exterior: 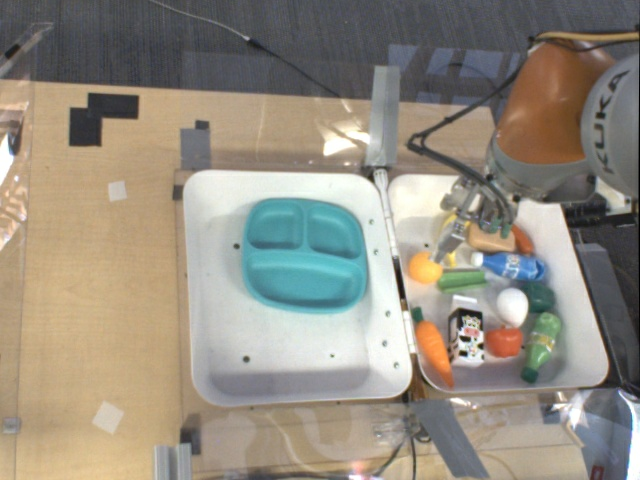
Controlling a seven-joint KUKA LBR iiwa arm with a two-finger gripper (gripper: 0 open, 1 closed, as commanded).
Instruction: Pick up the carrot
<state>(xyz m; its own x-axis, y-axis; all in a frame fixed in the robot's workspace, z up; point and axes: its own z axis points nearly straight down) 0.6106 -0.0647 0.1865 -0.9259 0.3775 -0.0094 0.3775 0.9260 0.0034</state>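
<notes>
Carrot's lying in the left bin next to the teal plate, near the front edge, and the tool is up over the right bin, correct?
Not quite: the carrot lies in the right bin, at its front left corner beside the milk carton. The camera view shows the teal plate alone in the left bin. The tool is indeed over the right bin.

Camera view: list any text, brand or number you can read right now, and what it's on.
"KU": large letters on the grey arm, cut off by the frame edge.
White marking on the blue bottle: too blurred to read.
Black-and-white carton: pattern, no readable text.
</notes>
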